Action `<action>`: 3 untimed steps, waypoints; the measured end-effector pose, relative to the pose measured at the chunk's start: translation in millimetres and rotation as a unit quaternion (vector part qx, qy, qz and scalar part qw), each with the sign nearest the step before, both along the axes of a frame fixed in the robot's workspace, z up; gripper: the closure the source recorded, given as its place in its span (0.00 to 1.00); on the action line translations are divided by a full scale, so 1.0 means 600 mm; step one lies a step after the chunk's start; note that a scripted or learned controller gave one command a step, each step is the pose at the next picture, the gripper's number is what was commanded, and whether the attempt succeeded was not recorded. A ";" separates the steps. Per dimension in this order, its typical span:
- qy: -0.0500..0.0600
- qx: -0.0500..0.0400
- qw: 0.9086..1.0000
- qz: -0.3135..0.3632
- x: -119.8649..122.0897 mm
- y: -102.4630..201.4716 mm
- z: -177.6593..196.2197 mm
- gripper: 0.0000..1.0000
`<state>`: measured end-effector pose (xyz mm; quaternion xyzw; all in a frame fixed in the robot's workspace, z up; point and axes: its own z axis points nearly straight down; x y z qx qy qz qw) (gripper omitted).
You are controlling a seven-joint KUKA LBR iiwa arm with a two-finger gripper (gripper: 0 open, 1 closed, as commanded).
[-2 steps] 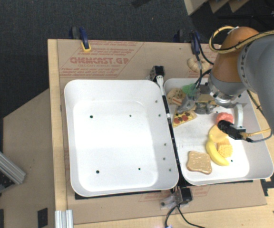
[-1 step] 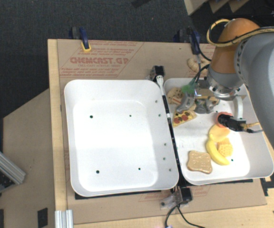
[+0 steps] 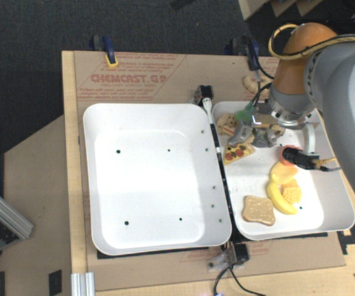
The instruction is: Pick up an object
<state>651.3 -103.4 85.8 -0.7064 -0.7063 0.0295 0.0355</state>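
Toys fill the right bin (image 3: 344, 217): a pizza slice (image 3: 238, 152) by the dividing wall, a slice of toast (image 3: 257, 209) near the front, a banana (image 3: 281, 196) with a small corn piece (image 3: 292, 193) on it. The gripper (image 3: 261, 134) hangs low just beside the pizza slice; whether it is wide or narrow I cannot tell. All look like light, stiff, smooth plastic. The pizza slice lies flat, so pinching its long edges seems best.

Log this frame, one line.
arm: over right bin | gripper: low at bin's back left, near pizza slice | toast, banana: bin front, untouched | nothing visibly held
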 end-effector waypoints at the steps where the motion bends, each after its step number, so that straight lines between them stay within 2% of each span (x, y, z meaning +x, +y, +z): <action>1: -0.001 0.003 1.000 0.000 -0.001 -0.004 0.000 0.00; 2: -0.041 0.000 0.999 0.000 -0.038 -0.020 0.003 0.00; 3: -0.047 -0.002 0.999 0.000 -0.045 -0.075 0.003 0.00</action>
